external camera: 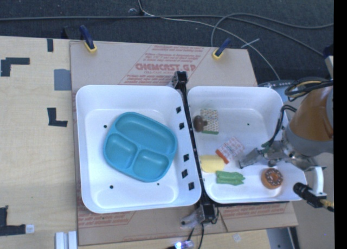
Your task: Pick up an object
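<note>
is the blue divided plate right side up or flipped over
Right side up. The blue divided plate lies flat in the left bin with its three hollow compartments and raised dividers facing the camera.

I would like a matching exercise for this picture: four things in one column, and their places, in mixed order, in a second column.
Things:
1. blue plate
2. doughnut
3. green toy
4. yellow clamp

Places:
A. right bin, front right corner
B. cardboard's far edge
C. left bin
D. right bin, front edge, below the yellow piece

Pairs: 1-C, 2-A, 3-D, 4-B
</note>
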`<state>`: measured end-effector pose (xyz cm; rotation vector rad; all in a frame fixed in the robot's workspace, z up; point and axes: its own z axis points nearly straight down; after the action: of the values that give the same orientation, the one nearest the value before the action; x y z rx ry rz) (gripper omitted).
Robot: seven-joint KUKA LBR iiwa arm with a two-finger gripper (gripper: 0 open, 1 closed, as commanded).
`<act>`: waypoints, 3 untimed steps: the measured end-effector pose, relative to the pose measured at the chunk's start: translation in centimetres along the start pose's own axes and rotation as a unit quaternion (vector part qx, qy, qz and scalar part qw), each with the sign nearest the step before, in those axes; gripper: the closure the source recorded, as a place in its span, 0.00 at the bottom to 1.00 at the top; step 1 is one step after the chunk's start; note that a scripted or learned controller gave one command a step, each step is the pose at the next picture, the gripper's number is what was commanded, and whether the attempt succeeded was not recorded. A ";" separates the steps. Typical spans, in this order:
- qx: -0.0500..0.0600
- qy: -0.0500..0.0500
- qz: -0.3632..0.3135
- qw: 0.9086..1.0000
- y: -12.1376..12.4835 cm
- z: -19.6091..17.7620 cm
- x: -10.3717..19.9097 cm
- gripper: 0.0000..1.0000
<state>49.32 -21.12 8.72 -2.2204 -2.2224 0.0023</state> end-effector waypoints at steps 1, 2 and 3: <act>-0.001 -0.001 0.000 1.000 0.1 -1.3 0.0 1.00; -0.002 0.000 0.000 1.000 0.6 -5.7 -0.6 1.00; -0.004 -0.001 -0.001 1.000 1.4 -11.9 -0.6 1.00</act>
<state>50.74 -21.68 20.59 -2.2238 -2.2281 -0.0032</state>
